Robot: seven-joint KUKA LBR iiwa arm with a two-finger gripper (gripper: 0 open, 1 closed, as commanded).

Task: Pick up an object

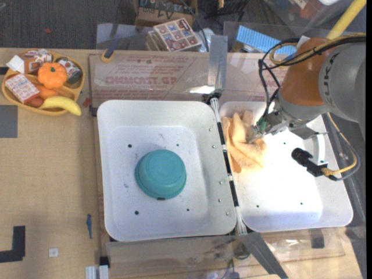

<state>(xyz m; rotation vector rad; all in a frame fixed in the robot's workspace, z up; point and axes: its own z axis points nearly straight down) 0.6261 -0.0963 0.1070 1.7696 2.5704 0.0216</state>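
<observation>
Your end effector (pixel 256 133) presses into the orange cloth (pixel 244 147); finger state unclear.
Teal bowl (pixel 161 174) sits well left of it, past the bin wall (pixel 224 156).

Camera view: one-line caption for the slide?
KUKA arm's gripper down on a crumpled orange cloth in the right bin; teal bowl upside down in the left bin.

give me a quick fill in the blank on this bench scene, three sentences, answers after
1. The teal round bowl sits upside down in the ____ white bin.
2. The gripper is down at the crumpled ____ cloth in the right white bin.
3. The yellow dish at the bench's far left corner holds a small orange pumpkin and a yellow ____.

Missing words: left; orange; banana
</observation>
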